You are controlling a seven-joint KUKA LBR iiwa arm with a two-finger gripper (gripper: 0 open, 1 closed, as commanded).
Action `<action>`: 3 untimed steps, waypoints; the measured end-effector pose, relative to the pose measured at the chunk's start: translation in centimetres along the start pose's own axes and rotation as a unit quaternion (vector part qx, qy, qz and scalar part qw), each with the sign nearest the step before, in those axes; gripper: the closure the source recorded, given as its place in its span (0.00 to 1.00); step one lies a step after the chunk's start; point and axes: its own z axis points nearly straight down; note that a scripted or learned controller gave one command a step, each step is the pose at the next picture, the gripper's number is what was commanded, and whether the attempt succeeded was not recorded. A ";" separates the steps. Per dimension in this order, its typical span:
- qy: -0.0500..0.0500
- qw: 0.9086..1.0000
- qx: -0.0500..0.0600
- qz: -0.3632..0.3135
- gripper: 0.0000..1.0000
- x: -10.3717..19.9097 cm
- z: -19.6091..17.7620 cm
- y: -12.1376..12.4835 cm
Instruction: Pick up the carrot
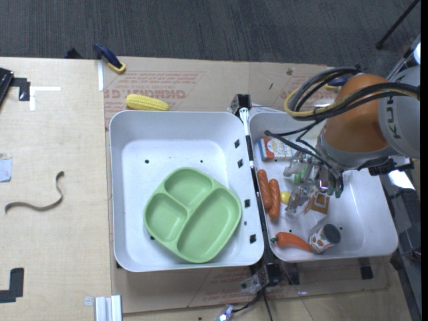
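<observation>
- The grey arm with its orange band (358, 122) reaches in over the right-hand white plastic bin (374, 239), its two-finger gripper (302, 192) low among the clutter in the middle of that bin.
- Whether the gripper is open or closed, or has anything in it, cannot be told from here; the metalwork blurs together.
- The small orange carrot (293, 241) lies flat by the bin's near left corner, nearer the camera than the gripper and apart from it.
- To do this well, the gripper likely needs to come toward the near edge and close across the carrot's narrow width.
- A red-and-white tin can (324, 238) lies touching the carrot's right end, so the approach should favour the left end.
- The carrot looks tapered and smooth, a short stub, with two reddish sausages (269, 192) lying just beyond it.
</observation>
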 end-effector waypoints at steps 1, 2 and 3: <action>0.001 1.000 0.000 -0.011 0.00 6.1 -9.9 4.8; 0.002 0.982 0.001 0.189 0.00 6.9 -9.8 8.7; 0.002 0.908 0.003 0.420 0.00 8.2 -9.8 13.9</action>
